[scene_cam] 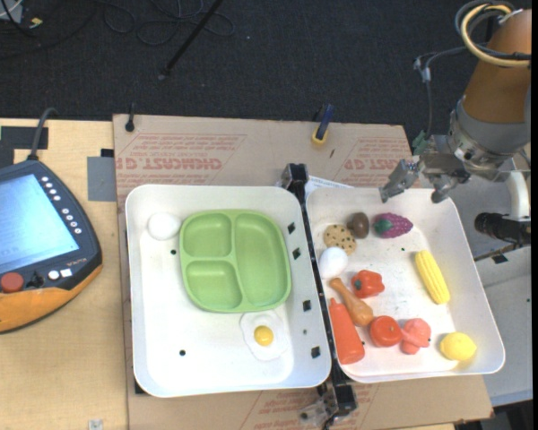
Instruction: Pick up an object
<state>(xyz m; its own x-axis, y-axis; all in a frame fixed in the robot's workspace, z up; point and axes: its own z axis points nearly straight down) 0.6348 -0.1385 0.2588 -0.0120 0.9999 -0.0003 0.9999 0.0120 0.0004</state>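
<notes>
Left bin (143, 348): green divided plate (234, 260), white ball (162, 226) at its upper left, fried egg (264, 336) below. Right bin (480, 285): cookie (339, 236), white egg (332, 262), carrot (345, 331), red pepper (368, 283), tomato (385, 331), purple fruit (392, 225), corn cob (431, 276), lemon (457, 347). Tool (423, 181) poised over the right bin's upper rim, fingers spread apart, gripping nothing, touching nothing, near the purple fruit.

Open empty hand (424, 180) above right bin's (484, 305) far rim, toy food inside.
</notes>
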